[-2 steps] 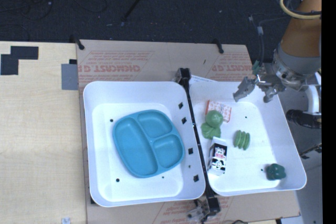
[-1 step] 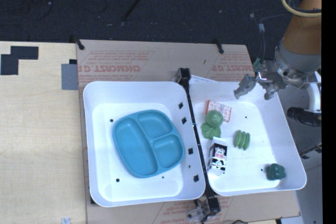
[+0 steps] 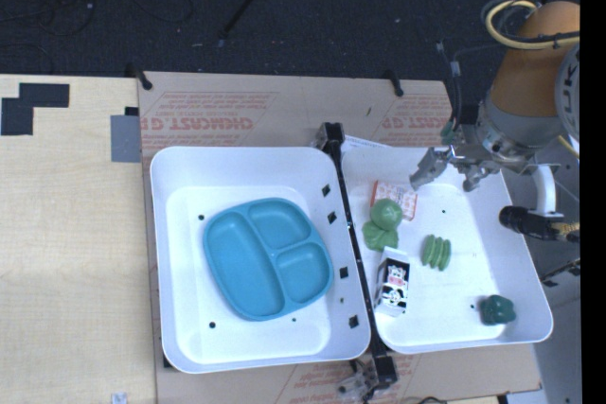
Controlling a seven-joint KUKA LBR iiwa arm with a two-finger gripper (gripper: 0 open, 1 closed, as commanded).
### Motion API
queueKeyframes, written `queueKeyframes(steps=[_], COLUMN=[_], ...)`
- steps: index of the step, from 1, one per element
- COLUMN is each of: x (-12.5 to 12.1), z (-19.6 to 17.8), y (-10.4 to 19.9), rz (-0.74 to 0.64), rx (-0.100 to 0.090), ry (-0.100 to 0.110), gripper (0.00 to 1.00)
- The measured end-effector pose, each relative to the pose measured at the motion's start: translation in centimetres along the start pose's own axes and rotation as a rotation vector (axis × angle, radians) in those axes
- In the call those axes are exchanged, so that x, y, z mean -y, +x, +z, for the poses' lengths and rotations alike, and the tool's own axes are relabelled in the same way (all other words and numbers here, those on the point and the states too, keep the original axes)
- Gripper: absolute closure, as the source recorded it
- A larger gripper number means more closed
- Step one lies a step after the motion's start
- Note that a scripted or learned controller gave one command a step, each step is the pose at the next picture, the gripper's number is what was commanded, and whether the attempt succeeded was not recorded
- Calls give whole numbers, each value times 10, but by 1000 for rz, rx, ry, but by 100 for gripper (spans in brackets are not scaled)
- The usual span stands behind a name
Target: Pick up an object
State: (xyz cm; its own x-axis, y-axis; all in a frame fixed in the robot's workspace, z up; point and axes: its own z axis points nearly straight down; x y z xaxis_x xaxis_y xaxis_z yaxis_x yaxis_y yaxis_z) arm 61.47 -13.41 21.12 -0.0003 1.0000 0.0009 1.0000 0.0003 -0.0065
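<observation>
— Right, where's the arm (image 3: 530,80) sitting?

— It comes in from the right, orange band up top, and the gripper (image 3: 453,167) hangs over the far corner of the right bin (image 3: 516,298). The two fingers are spread wide, one (image 3: 426,167) pointing left, the other (image 3: 475,177) angled down toward the bin floor.

— Anything between them?

— Nothing. Bare white bin shows in the gap. It grips nothing, and I can't tell whether the tips touch the bin floor.

— And the things to grab?

— All in that right bin. A green leafy toy (image 3: 383,222) lies just beside the divider, touching a small red-and-white packet (image 3: 396,199) behind it. The packet is the nearest item to the left finger, though still apart from it.

— What else?

— A green ridged piece (image 3: 436,252) lies near the middle of the bin. A little black-and-white carton (image 3: 394,286) rests against the near left side, below the leafy toy. A dark green lump (image 3: 496,308) sits alone in the near right corner, well apart from the rest.

— The left bin (image 3: 180,298)?

— It holds a blue divided plate (image 3: 267,256), lying flat and turned at a slant.
</observation>
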Motion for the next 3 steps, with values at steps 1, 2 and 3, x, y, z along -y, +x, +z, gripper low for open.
queueKeyframes(steps=[1, 2, 3], x=[7, 12, 11], z=[50, 93, 81], y=[-6, -5, -6], rz=[1, 1, 4], rx=[0, -1, 0], ry=[0, 0, -1], gripper=[0, 0, 100])
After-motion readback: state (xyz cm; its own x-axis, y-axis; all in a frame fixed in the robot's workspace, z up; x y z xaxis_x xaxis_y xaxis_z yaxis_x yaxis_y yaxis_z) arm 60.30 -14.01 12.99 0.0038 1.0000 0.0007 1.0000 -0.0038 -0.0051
